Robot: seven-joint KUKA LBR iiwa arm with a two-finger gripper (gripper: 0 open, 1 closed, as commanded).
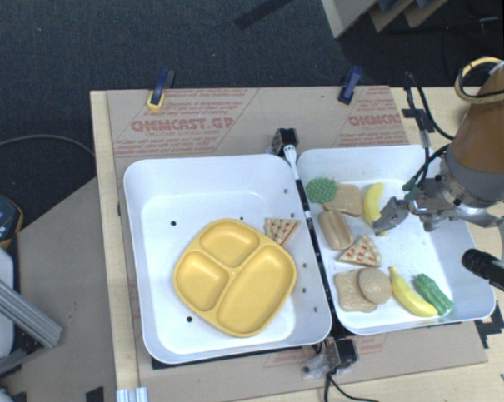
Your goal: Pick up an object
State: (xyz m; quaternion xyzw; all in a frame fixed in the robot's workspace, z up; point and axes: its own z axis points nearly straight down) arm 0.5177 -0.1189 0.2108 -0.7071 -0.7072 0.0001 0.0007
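arm reaching in over right bin (450, 158) | gripper (388, 217) low beside lemon (374, 201), jaw state: cannot tell | pizza slice (360, 252) just below | divided yellow plate (234, 276) fills left bin (145, 242), likely drop-off

The arm (483, 144) is cut off by the right edge. The gripper (389, 217) is too small to tell open from closed.
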